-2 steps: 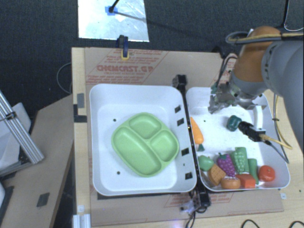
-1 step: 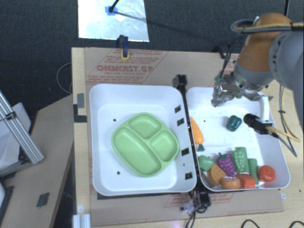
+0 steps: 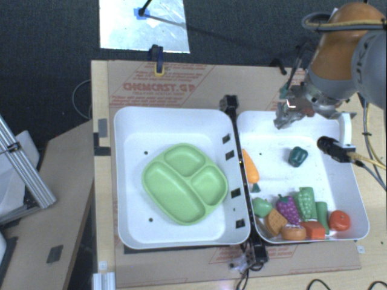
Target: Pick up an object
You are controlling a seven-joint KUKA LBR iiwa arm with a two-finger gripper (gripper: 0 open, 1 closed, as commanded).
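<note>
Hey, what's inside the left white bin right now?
A green divided plate with three compartments lies flat in the left bin; nothing is visible on the plate. Whatever is beneath the plate is covered, so that cannot be seen.

Just the one camera, fixed up high over the bench (image 3: 181, 77), tilted down at a slant rather than straight overhead. Far enough back to fit both bins whole: left bin (image 3: 130, 162) near the middle, right bin (image 3: 351, 189) toward the right side. Also catches floor past the bench's far edge up top, plus some framing off to the left. Arm (image 3: 344, 47) coming in from upper right, closer to the lens.
</note>
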